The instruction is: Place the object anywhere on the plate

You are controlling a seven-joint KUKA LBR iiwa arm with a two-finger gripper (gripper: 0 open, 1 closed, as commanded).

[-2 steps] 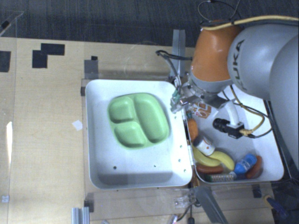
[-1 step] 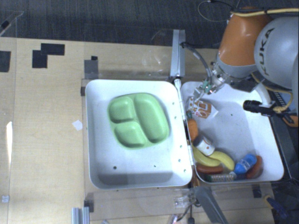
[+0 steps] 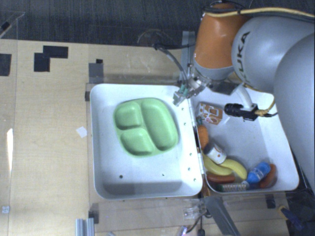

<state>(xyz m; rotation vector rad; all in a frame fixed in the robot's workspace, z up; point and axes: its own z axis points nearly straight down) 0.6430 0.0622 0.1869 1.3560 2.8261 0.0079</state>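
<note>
The plate point(image 3: 146, 126), pale green with three compartments, lies in the left bin point(image 3: 106, 181) on the wooden worktop point(image 3: 44, 146), nearer that bin's far side, and nothing sits on it. The arm point(image 3: 256, 48) comes in from the right, and its hand point(image 3: 184, 93) hangs just beyond the plate's far right corner, over the rim between the two bins. Whether it is apart or together cannot be told, and nothing shows in it. Right of the plate, the right bin point(image 3: 285, 146) holds the objects: a small carton point(image 3: 210, 113) nearest the hand, an orange piece point(image 3: 203, 134), a banana point(image 3: 227, 168), and a blue item point(image 3: 258, 173) in the near corner.
</note>
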